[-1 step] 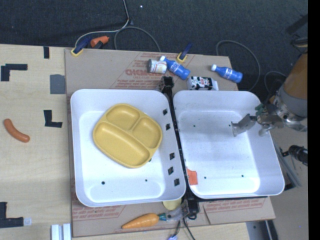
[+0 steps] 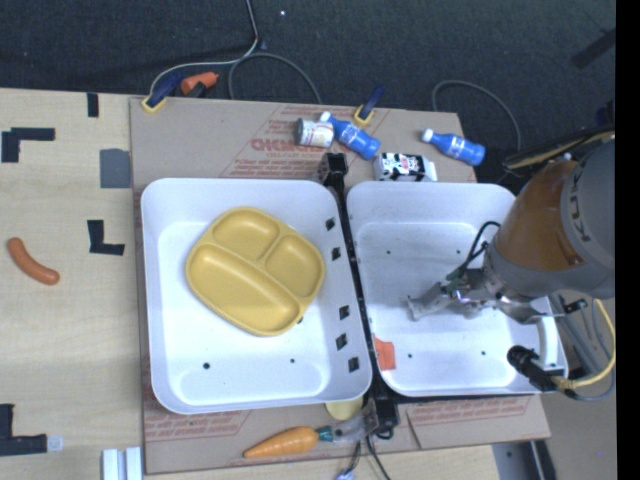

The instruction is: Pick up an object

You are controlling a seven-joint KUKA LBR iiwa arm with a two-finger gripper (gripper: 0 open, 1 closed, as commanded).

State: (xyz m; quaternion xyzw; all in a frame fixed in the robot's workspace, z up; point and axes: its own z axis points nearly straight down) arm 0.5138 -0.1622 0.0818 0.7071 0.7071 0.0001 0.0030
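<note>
While the arm [image 2: 560, 238] reaches into the right bin [image 2: 430, 368], its gripper [image 2: 415, 308] sits low over bare white floor; seemingly nothing is held. A yellow divided plate [image 2: 255, 268] lies in the left bin [image 2: 170, 368].

You see a dark carpeted floor [image 2: 420, 28] beyond the table's far edge, a light wooden table [image 2: 60, 368] with black tape marks [image 2: 25, 143], and brown cardboard [image 2: 230, 148] over it.
</note>
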